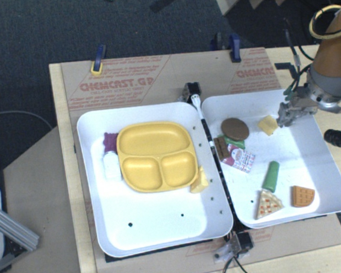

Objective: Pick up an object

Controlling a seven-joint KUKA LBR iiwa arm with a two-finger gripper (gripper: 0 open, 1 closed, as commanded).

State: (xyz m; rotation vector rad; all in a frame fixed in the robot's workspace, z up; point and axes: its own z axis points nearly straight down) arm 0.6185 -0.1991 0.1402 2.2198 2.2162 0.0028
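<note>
- Bench: flat brown board printed with red lettering, clamped at its far edge, bearing both bins.
- Left bin: shallow, smooth white plastic with rounded corners; its near half is bare.
- Right bin: same make, touching the left bin along a dark seam; its right side is open floor.
- Tray: glossy yellow, three compartments, in the left bin's far half; a purple piece and a white piece lie at its left.
- Arm: grey with an orange band, reaching in over the right bin's far right corner.
- Gripper: low, just right of the cube; I cannot tell how its fingers stand.
- Patty: brown disc, far left of the right bin.
- Pickle: green stick, mid-bin.
- Pizza: wedge by the near rim.
- Waffle: orange, right of the pizza.
- Cube: pale yellow block, between patty and gripper.
</note>
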